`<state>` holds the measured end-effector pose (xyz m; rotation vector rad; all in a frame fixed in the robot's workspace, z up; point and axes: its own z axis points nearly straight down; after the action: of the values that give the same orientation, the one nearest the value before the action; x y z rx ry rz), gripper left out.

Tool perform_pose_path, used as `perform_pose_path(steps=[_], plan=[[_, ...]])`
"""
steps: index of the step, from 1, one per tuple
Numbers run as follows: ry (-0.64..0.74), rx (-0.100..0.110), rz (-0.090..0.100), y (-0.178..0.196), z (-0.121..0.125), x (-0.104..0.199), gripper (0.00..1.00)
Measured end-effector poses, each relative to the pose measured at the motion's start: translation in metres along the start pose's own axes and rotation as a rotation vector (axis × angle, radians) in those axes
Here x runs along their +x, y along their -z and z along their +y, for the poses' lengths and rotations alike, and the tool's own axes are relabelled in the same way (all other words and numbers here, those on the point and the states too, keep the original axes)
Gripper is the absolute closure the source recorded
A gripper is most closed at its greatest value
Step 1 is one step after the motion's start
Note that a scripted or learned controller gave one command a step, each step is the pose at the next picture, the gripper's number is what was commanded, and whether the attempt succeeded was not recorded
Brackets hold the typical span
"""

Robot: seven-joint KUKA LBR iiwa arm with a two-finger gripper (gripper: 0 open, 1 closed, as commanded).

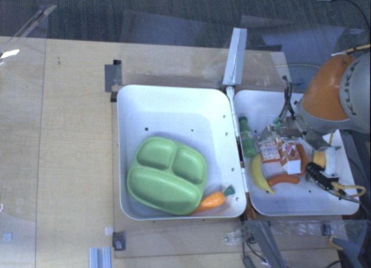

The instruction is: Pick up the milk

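1. Camera view: the shallow white right bin (324, 203) corrals a jumble. The small white-and-orange milk carton (288, 155) lies flat among a yellow banana (259, 175), a red sausage (283, 179) and a green bottle (247, 138).
2. Camera view: the gripper (285, 126) hangs just above the carton's upper edge; whether it is spread or pinching cannot be told.

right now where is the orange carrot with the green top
The orange carrot with the green top lies in the left white bin, at its near right corner, touching the green three-compartment plate.
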<state>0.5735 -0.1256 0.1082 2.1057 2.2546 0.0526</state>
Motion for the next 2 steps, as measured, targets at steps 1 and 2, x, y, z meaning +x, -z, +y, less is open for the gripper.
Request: perform_pose_path(steps=[1,2], plan=[[-0.033,0.0,-0.004,0.003,-0.054,-0.03,0.0],[0.631,0.006,0.0,0.003,-0.072,-0.057,0.0]])
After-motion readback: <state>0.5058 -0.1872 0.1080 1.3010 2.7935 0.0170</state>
